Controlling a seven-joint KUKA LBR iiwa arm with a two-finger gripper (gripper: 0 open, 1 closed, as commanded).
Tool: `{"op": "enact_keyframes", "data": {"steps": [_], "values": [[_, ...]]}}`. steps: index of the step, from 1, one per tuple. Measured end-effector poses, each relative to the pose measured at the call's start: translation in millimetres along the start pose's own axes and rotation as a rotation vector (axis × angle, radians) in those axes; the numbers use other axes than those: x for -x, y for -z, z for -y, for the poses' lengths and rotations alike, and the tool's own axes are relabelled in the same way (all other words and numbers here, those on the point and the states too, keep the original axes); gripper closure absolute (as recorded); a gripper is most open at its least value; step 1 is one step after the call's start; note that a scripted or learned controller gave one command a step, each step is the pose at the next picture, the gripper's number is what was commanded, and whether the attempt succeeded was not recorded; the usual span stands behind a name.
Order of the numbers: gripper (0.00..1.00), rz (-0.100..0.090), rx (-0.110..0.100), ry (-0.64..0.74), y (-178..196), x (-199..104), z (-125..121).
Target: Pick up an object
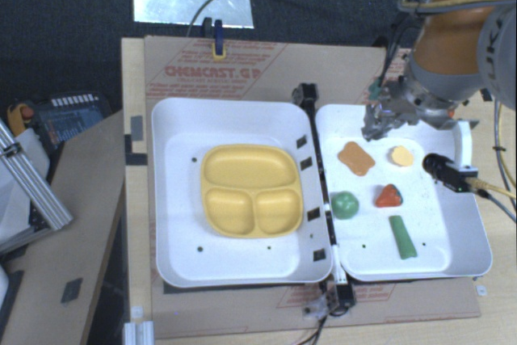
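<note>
The end effector (376, 128) is hovering over the right bin (477, 242), just above the orange piece (355, 158); its fingers are perhaps empty, but whether they are spread or closed, one cannot tell.

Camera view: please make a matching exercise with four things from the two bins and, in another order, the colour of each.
Things:
1. sectioned tray in the left bin
2. long stick
3. round ball
4. flat piece nearest the pincer

Colours:
A. orange-brown
B. yellow
C. bright green
D. darker green

Pairs: 1-B, 2-C, 3-D, 4-A
</note>
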State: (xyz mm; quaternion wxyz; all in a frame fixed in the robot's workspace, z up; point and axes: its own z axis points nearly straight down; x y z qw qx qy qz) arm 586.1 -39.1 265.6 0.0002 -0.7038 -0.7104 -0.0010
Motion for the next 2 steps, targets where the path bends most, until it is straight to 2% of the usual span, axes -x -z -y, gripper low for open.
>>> {"op": "enact_keyframes", "data": {"steps": [2], "values": [[1.00,0.000,0.001,0.001,-9,-101,-4]]}}
